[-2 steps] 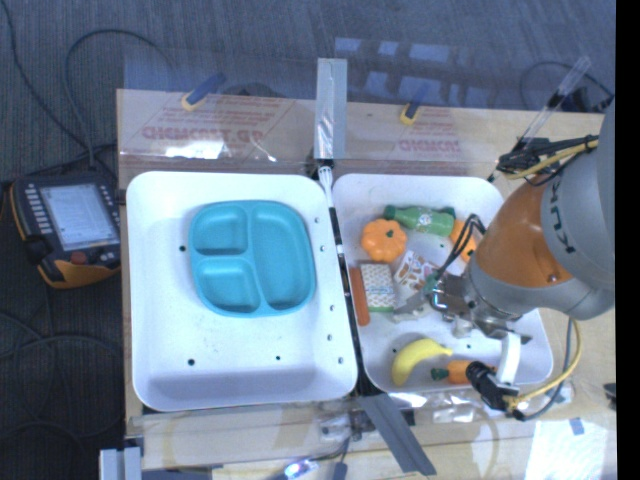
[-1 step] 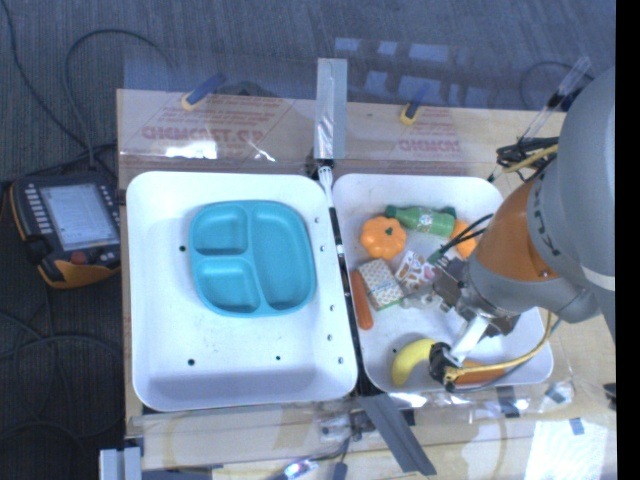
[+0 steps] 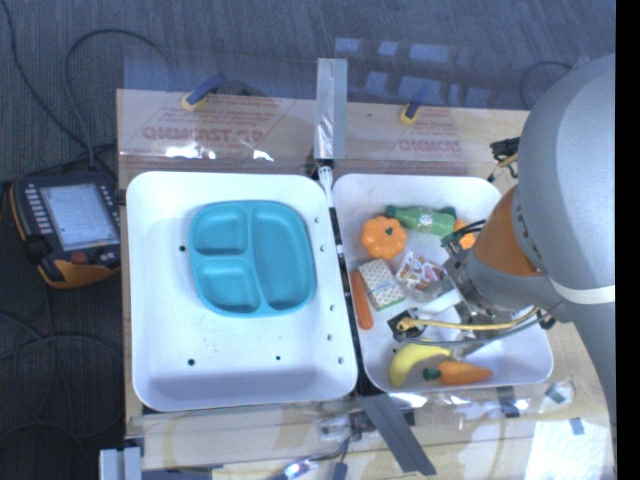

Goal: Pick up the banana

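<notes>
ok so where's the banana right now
In the camera view the banana lies in the right bin, near that bin's lower edge, with the orange carrot right beside it on its right.

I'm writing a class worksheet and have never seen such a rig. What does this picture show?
One fixed camera looks down on a bench. The grey robot arm with an orange band reaches in from the right; its tool hangs low in the right white bin. That bin holds a yellow banana, an orange carrot beside it, a small orange pumpkin, a green bottle and small printed packets. The left white bin holds a blue divided tray. Whether the tool grips anything cannot be made out.
</notes>
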